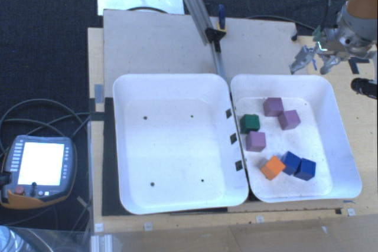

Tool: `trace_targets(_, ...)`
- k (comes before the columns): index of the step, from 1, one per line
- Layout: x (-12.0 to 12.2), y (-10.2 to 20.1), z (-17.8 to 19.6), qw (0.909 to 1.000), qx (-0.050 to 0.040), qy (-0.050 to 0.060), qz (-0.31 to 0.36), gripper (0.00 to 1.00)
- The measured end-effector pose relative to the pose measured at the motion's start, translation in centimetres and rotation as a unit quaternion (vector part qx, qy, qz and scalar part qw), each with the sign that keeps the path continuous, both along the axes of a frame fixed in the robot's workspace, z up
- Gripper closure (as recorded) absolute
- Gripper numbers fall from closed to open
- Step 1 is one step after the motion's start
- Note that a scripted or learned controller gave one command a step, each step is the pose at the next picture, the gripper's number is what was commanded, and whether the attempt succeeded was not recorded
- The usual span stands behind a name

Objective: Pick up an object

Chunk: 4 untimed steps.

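My jaws [313, 61] hang spread open with nothing between them, just beyond the far rim of the right bin [339, 127], over the bare table [254, 44]. Inside that bin lie the blocks: two purple cubes [273, 106] [289, 119] near its far side, a green cube [250, 123] and a third purple cube [256, 141] close to its left wall, and toward its near side an orange cube [272, 167] touching two blue cubes [291, 161] [305, 169]. The left bin [127, 127] sits beside it.

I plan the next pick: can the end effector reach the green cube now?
Probably yes. The end effector hangs above the right bin's far rim, and nothing covers the green cube.
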<state>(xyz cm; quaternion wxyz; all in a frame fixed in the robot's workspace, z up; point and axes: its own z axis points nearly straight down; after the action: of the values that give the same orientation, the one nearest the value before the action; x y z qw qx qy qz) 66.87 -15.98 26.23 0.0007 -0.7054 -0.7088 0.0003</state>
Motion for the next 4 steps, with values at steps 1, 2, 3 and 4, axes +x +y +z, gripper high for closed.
trace_targets(1,0.1,0.0,0.3,1.0000,-0.0010,-0.002,0.001,0.00)
trace_targets(2,0.7,0.7,-5.4,1.0000,-0.0004,0.000,0.001,0.00)
trace_targets(3,1.1,0.3,-9.7,1.0000,-0.0007,0.000,0.000,0.00)
trace_targets(4,0.8,1.2,-15.2,1.0000,-0.0003,0.000,0.000,0.00)
